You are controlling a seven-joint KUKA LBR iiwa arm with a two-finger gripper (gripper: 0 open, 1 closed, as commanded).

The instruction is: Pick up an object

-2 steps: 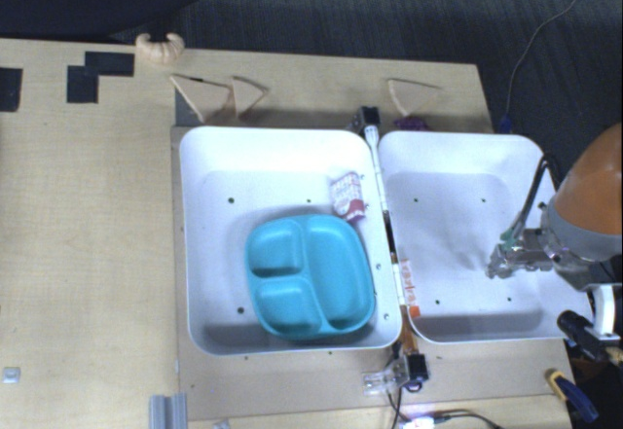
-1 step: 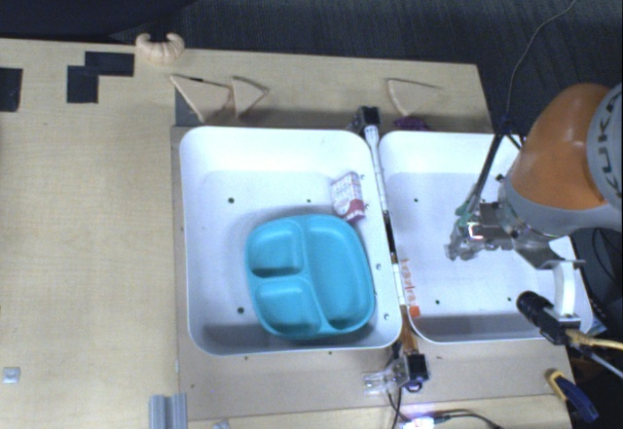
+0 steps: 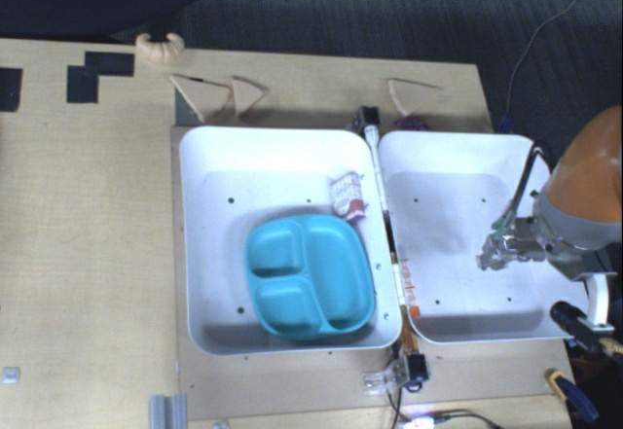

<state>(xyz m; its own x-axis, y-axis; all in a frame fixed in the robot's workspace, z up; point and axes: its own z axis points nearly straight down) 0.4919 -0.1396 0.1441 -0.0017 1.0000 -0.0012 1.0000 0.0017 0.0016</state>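
Red-white packet (image 3: pixel 348 195), print unreadable, beside blue tray (image 3: pixel 310 273), left bin (image 3: pixel 209 223).

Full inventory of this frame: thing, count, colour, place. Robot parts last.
bins: 2, white, side by side on the bench
divided plate: 1, light blue, three compartments, lying in the left bin toward its near right corner
small packet: 1, white with red, left bin, just beyond the plate near the right wall
bench: 1, light wood, under both bins
cable: 1, thin, light, across the dark floor at top right
arm: 1, grey with an orange band, entering from the right over the right bin
hand: 1, metallic grey, over the middle of the right bin; nothing visible between its fingers
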